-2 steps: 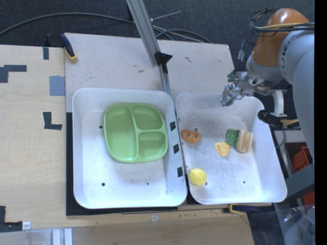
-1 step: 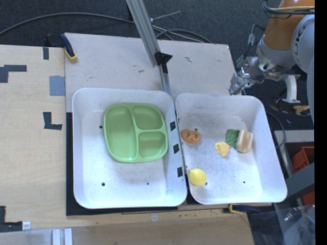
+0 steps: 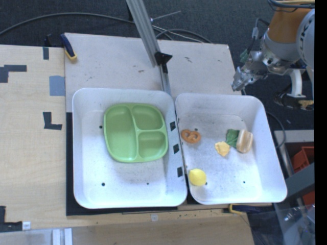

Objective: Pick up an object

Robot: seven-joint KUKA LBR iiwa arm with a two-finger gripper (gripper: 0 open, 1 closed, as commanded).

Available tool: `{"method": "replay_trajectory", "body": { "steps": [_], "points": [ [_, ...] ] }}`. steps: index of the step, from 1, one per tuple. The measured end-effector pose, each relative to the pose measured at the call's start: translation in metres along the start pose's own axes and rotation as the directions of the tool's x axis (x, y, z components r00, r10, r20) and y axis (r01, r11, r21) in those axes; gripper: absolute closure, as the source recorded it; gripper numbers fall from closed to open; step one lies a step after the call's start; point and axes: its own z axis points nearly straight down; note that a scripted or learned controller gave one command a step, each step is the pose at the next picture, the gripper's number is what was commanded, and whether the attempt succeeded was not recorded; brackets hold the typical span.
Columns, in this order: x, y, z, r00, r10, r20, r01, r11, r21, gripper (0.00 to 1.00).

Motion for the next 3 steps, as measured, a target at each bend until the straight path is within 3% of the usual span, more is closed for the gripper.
{"method": "replay_trajectory", "body": {
  "steps": [2,3],
  "points": [
    [0.109,-0.028,-0.011,1.0,-0.004,-0.002,0.004,1.0,0.004,1.0],
    [0.161,-0.043,0.007,1.0,-0.004,-0.001,0.004,1.0,0.006,1.0]
  ]
}}
